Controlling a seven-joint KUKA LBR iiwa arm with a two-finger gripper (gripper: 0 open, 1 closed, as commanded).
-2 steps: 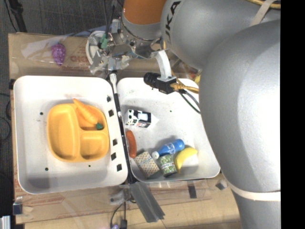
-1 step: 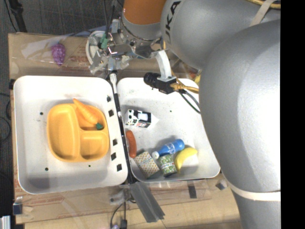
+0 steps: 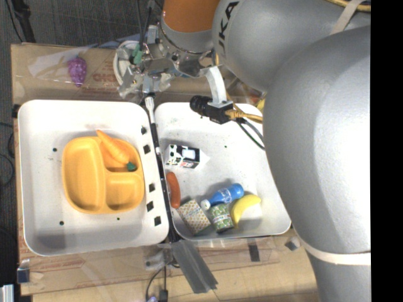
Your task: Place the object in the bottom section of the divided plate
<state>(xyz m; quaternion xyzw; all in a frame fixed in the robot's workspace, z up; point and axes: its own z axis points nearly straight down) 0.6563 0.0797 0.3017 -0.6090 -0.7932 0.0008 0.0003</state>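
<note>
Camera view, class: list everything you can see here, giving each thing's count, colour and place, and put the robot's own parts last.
Bins: two, white, side by side on the bench.
Divided plate: one, yellow, in the left bin.
Toy carrot: one, orange with a green end, lying in the plate's upper right section.
Small box: one, black and white, near the middle of the right bin.
Sausage-shaped toy: one, red-orange, by the right bin's left wall.
Patterned block: one, tan, at the right bin's near edge.
Bottle: one, blue, lying in the right bin.
Can: one, green, beside the block.
Banana: one, yellow, right of the can.
Purple toy: one, behind the left bin.
Arm: one, grey with an orange band, entering from the right.
Gripper: one, above the bins' far edge.
</note>
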